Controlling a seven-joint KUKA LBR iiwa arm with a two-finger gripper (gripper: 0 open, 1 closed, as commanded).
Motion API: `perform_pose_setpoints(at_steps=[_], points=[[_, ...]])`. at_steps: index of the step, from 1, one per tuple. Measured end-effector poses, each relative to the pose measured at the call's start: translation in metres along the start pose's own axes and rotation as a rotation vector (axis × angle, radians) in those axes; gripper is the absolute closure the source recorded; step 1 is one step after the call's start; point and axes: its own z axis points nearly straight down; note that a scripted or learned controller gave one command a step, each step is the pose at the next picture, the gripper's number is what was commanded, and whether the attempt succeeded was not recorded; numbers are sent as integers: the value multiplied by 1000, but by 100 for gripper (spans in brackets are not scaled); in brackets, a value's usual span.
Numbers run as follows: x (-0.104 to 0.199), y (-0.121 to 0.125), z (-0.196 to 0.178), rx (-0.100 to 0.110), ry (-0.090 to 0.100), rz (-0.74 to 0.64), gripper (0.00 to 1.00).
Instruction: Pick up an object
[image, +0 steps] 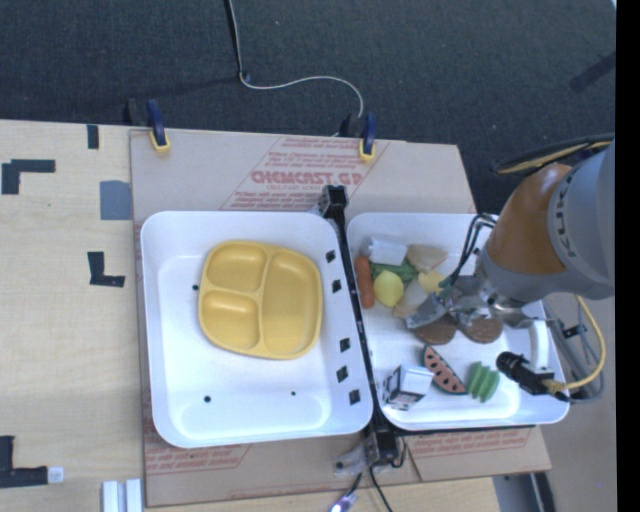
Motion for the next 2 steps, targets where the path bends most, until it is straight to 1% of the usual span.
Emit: perform_pose_setpoints(at_steps=[1,2], points=[[61,-28,-112,-7,1,-5,100],[115,-66,-100,5,2,-2,100]])
